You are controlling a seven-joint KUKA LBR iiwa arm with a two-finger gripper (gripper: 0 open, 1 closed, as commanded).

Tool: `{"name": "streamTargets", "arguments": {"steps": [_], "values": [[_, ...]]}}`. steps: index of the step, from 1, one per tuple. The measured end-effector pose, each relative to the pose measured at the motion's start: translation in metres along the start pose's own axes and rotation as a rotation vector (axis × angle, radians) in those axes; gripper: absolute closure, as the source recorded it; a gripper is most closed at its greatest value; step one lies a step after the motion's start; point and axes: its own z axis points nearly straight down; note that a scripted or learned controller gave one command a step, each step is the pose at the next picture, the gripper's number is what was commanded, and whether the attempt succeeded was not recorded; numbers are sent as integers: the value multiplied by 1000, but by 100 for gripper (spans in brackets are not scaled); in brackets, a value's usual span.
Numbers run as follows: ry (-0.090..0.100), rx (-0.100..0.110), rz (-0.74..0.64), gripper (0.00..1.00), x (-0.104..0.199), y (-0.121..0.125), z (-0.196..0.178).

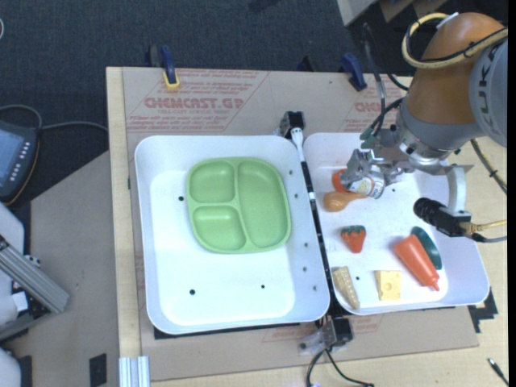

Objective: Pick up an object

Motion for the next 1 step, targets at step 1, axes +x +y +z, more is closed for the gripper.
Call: {"name": "streamTargets", "arguments": {"steps": [1], "values": [[1,-1,-2,100,54,-19,-13]]}}
